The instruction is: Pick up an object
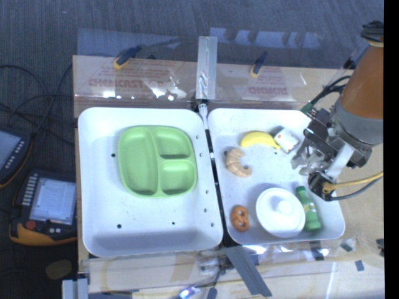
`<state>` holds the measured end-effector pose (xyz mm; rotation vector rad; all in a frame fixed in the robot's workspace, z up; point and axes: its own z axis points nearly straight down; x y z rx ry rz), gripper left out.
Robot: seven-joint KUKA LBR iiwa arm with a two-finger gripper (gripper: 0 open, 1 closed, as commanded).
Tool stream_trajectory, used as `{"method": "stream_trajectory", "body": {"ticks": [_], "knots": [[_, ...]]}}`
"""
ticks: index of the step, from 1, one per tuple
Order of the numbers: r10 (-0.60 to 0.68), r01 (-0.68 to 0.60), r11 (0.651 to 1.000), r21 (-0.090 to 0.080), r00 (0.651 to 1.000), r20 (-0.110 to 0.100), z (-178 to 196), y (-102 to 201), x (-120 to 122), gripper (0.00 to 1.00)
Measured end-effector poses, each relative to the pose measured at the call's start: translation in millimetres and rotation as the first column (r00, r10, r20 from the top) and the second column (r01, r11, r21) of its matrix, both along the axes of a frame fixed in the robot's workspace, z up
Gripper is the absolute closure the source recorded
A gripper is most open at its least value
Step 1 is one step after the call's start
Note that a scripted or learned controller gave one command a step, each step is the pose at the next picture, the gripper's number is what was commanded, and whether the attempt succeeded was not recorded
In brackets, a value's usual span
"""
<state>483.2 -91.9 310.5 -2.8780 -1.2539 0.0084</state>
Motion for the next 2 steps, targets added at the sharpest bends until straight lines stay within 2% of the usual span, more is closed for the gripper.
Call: {"method": "stream_trajectory", "body": {"ticks": [1, 2], "knots": [[-0.228, 0.228, 0.974, -0.001, 0.974, -0.001, -119.0, 12.6, 33.1, 1.0], [-0.227, 0.227, 0.974, -0.002, 0.974, -0.006, -111.3, 12.7, 32.7, 1.0]]}}
